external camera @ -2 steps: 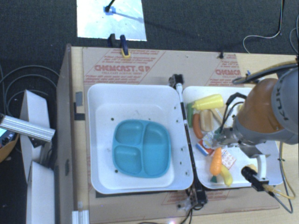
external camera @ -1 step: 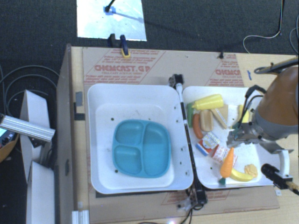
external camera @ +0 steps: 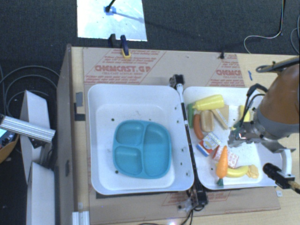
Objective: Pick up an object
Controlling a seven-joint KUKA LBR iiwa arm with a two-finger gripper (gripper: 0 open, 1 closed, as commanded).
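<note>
The right bin (external camera: 202,178) holds a heap of toy food. A yellow corn cob (external camera: 209,102) lies at the back, with a sausage (external camera: 198,125) and a bread slice (external camera: 207,121) below it. An orange carrot (external camera: 222,161) and a yellow banana (external camera: 236,172) lie near the front, beside a small red and white packet (external camera: 208,144). My gripper (external camera: 236,137) hangs low over the middle of this bin, just right of the packet and above the carrot. Nothing shows between its fingers.
The left bin (external camera: 101,102) holds a blue divided plate (external camera: 141,148). A black divider rail (external camera: 186,130) runs between the bins. The arm's orange band (external camera: 283,100) covers the right bin's far right side. Cardboard surrounds both bins.
</note>
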